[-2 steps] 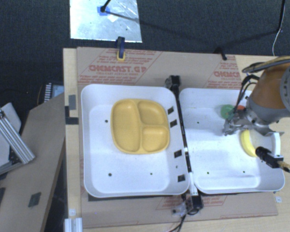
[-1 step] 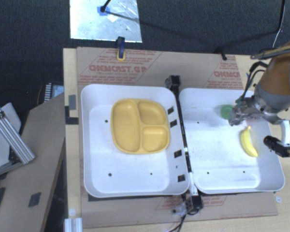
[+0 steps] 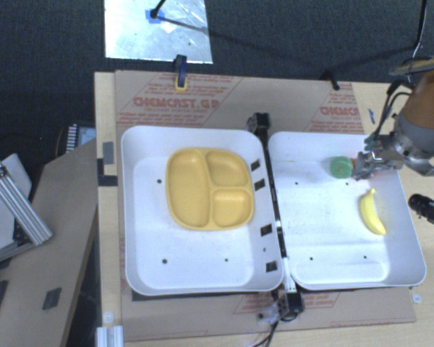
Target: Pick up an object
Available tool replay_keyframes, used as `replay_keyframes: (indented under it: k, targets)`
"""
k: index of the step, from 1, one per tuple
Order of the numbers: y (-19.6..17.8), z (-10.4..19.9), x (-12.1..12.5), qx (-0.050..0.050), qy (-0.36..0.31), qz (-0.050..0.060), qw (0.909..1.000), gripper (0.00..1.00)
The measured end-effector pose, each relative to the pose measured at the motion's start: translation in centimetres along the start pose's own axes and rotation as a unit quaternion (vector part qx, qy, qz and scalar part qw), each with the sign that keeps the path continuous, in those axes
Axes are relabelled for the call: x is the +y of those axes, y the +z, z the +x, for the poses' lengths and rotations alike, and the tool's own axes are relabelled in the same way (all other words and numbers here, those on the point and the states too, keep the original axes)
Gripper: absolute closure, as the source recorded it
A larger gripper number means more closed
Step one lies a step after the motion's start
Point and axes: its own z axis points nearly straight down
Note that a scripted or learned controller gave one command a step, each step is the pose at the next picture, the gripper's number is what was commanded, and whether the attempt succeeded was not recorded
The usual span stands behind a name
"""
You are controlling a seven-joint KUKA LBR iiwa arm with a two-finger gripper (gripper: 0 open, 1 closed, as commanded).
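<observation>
A small green round object (image 3: 340, 167) lies in the far part of the right bin (image 3: 325, 266). A yellow banana (image 3: 372, 213) lies nearer the bin's right wall, pointing roughly front to back. My gripper (image 3: 363, 166) hangs low at the right side of the green object, touching or almost touching it, and just above the banana's far tip. Nothing can be seen held in it.
The left bin (image 3: 145, 266) holds a yellow divided plate (image 3: 208, 188) with three compartments. A black divider strip (image 3: 269, 194) runs between the two bins. Bare white floor fills the front and left of the right bin.
</observation>
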Motion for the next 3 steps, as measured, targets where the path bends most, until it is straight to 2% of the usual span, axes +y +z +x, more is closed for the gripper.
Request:
replay_keyframes:
  k: [1, 3]
  targets:
    - [-3.6, 0.0, 0.2, 0.0, 0.0, 0.0, 1.0, 1.0]
    - [-4.5, 11.6, 0.5, 0.002, -0.003, 0.002, 1.0, 1.0]
